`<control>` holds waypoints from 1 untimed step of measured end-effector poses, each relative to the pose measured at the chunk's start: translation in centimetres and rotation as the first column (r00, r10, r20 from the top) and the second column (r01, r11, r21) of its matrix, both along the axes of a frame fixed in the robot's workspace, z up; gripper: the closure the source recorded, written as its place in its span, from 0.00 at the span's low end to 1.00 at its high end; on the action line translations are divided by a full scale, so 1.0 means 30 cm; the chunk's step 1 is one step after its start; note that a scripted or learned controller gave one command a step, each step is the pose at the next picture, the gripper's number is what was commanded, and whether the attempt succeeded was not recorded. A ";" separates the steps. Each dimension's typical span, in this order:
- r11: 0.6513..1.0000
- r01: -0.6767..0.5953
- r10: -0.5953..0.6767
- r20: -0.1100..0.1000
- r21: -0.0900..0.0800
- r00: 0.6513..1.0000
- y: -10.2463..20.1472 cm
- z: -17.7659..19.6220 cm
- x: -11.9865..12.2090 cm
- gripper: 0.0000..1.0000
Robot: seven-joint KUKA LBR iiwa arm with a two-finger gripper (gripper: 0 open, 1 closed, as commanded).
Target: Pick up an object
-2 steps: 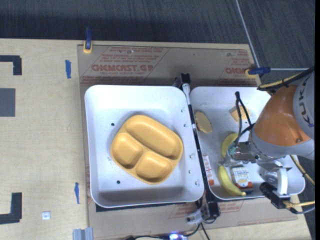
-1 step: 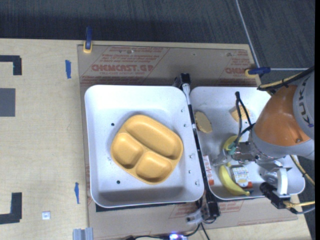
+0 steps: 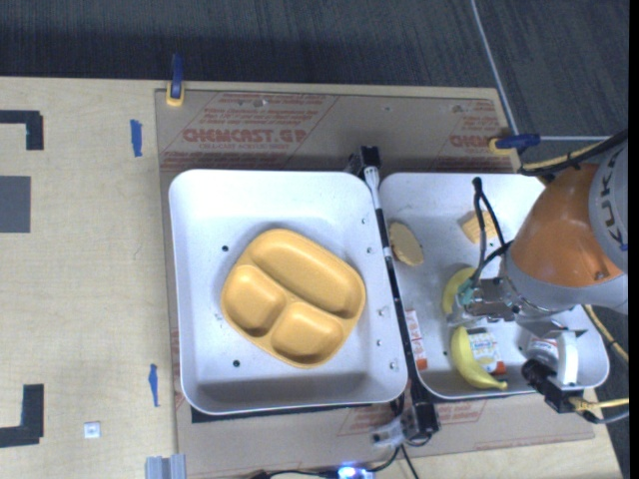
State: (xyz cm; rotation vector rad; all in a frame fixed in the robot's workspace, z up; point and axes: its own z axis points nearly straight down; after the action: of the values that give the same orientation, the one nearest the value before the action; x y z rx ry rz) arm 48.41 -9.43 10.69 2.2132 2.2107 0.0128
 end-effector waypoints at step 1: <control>1.000 -0.002 0.002 -0.014 0.004 1.000 0.156 0.260 0.209 1.00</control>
State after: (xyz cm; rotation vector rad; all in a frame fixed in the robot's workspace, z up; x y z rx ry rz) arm 54.67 -4.74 18.50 2.2197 2.2226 0.0019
